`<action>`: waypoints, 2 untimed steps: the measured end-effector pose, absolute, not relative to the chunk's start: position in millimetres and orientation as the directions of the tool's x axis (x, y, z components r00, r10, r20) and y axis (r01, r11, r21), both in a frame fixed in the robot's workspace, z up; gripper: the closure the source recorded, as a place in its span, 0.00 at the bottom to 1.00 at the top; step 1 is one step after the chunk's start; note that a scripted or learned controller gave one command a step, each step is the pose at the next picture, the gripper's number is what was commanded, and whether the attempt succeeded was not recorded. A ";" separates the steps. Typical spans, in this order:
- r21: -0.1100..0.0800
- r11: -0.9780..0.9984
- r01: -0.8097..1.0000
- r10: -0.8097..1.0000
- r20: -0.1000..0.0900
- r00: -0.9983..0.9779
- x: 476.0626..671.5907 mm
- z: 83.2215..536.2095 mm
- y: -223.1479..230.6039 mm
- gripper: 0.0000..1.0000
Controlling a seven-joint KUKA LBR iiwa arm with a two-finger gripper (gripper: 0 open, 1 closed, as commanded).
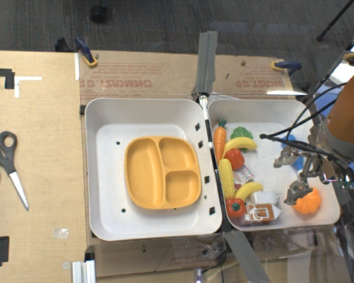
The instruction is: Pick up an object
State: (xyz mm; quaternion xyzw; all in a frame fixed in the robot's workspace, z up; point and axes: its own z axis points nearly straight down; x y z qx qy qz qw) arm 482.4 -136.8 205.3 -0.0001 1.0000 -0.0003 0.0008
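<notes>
We see gripper (299, 178) low over right bin (270, 106), just above orange pumpkin toy (308, 203) (near bin's right front corner). Fingers spread apart, nothing between them. Left of it lie carrot (219, 141), corn (226, 178), two bananas (240, 144), tomato (234, 158). Yellow divided plate (163, 172) sits in left bin (100, 158).

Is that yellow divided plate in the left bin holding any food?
Empty. The yellow plate shows three bare compartments; the toy food lies in the right bin.
</notes>
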 end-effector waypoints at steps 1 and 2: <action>-0.007 0.999 -0.035 -0.036 -0.020 -0.999 495.2 110.3 -115.2 0.00; -0.002 1.000 0.005 0.005 -0.010 -1.000 606.6 98.0 -97.2 0.00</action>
